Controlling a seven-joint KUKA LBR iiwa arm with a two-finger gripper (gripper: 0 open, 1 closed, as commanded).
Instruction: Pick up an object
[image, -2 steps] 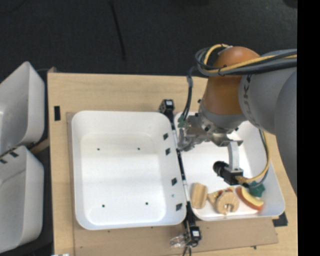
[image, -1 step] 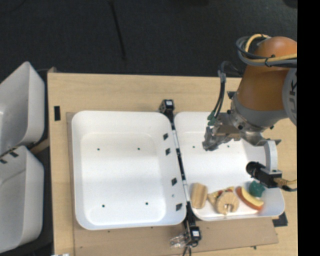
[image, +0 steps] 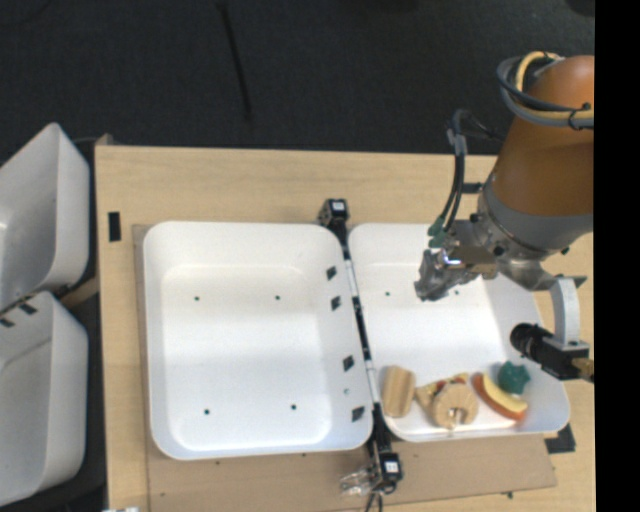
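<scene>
Camera view is showing the small objects, a wooden block (image: 397, 390), a tan piece (image: 448, 401) and an apple slice (image: 500, 397), lying along the near edge of the right bin (image: 400, 255). The gripper (image: 432, 284) is hovering over the bin's middle, holding nothing; whether it is open, I cannot tell. I judge the approach step is in hand, and the next move is calling for travel toward the near edge and a descent onto one object.

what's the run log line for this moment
end effector: over right bin | toys: at its near edge | grasp: none seen
</scene>
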